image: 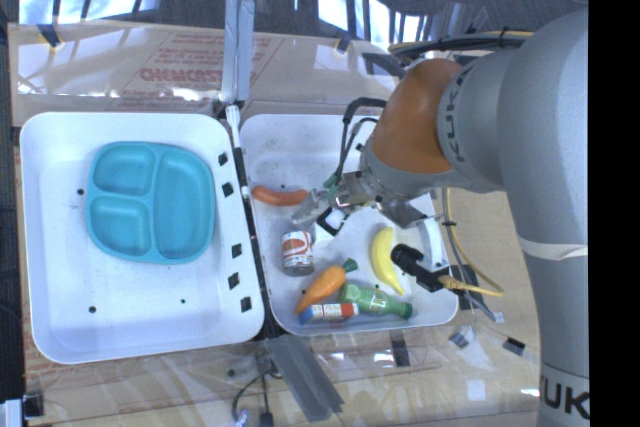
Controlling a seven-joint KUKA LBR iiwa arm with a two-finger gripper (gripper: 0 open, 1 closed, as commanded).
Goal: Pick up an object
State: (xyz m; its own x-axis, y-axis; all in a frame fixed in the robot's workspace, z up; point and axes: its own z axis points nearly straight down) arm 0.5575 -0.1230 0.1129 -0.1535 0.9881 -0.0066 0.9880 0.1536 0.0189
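We read "KUKA" on the arm (470, 130) at center right. Gripper (325, 210) sits low in the right bin (300, 130), just above the small can (297, 251); can't tell its grip state. Can label's unreadable. Nearby we see a sausage (280, 196), banana (385, 260), carrot (322, 284), green bottle (375, 301). Blue tray (152, 201) lies in the left bin (50, 245).
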